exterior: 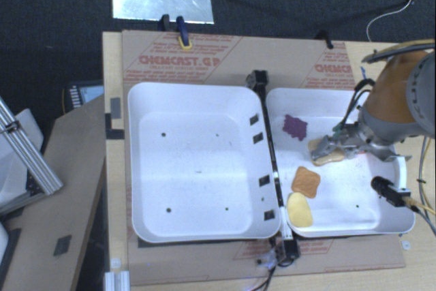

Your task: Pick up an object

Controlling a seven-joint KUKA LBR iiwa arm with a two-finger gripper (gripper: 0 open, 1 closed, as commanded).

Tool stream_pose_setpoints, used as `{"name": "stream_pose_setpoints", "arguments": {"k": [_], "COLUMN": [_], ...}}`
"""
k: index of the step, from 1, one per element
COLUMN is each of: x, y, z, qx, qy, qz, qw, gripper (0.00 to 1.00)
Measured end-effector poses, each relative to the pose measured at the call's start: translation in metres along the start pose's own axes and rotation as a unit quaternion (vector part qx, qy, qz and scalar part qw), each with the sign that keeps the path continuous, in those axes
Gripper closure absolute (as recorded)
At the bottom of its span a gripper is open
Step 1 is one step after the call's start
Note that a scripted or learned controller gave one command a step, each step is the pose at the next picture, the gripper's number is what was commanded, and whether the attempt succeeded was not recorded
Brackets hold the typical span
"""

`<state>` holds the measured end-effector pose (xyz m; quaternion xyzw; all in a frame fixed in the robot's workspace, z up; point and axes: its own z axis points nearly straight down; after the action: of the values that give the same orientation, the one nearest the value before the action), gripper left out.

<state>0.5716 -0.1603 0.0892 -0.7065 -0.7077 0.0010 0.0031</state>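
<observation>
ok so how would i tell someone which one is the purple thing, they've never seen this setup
Look in the right-hand white bin, the one the arm reaches into. The purple piece lies flat in its upper left part, near the divider between the bins. It is the only dark, purple item; the orange square and the yellow lump sit lower down.

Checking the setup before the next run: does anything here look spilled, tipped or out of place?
Nothing stands out. The purple piece, orange square and yellow lump lie loose in the right bin. The pincer is low over a tan piece there.
</observation>
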Motion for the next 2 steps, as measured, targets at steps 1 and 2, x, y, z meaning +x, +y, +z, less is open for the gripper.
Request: {"name": "stream_pose_setpoints", "arguments": {"k": [1,2], "x": [0.007,0.005], "y": [0.038,0.007], "z": [-0.08,-0.016], "qx": [-0.009,-0.001], "qy": [-0.003,-0.001], "qz": [-0.002,0.001], "qw": [1.0,1.0], "gripper": [0.0,0.0]}}
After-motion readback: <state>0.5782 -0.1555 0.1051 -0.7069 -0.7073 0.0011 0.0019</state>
